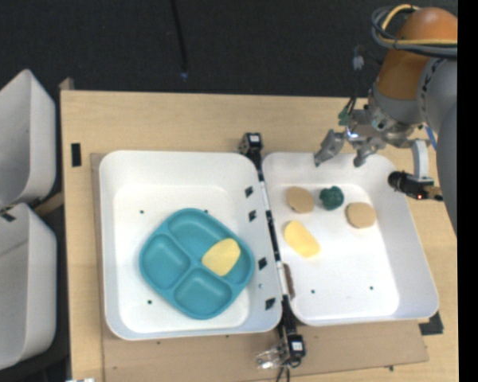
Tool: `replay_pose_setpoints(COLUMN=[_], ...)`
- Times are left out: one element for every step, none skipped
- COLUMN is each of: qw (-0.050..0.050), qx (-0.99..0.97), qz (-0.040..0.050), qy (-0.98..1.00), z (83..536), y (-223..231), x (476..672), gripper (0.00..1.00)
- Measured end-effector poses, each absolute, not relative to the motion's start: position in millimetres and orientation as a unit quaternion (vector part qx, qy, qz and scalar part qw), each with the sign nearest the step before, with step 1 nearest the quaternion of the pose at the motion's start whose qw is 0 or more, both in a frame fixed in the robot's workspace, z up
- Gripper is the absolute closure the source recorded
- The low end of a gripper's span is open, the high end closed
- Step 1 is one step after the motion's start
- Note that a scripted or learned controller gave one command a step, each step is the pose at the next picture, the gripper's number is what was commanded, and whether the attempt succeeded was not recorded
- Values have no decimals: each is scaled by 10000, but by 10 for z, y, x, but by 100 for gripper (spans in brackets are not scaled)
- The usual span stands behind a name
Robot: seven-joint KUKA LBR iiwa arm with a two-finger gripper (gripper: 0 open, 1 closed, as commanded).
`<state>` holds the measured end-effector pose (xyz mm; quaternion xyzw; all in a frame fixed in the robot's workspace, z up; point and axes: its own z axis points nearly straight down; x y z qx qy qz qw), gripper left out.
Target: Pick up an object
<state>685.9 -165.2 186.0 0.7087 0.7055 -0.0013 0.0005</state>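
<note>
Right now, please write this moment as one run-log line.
hand open above right bin's far edge | holding nothing | green object near

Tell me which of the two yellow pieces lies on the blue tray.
The yellow piece in the left bin, resting on the blue tray. The other yellow piece lies directly on the right bin's floor.

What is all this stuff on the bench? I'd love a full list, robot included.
White bins: 2, side by side on the wooden bench; left bin, right bin.
Divided plate: 1, teal-blue, in the left bin.
Yellow piece on plate: 1, pale yellow, in the plate's right compartment.
Yellow piece: 1, in the right bin, left of centre.
Tan round pieces: 2, in the right bin; one left of the green object, one to its right.
Green object: 1, dark green, between the tan pieces.
Arm: 1, grey with orange band, upper right.
Gripper: 1, fingers apart, above the right bin's far edge, holding nothing.
</note>
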Motion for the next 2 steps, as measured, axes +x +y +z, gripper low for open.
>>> replay_pose_setpoints(qw=[6,42], qx=[7083,7077], qz=[-13,1], qy=[7059,7065], z=[1367,1510], y=[-1760,-1768], x=[6815,6832], gripper=[0,100])
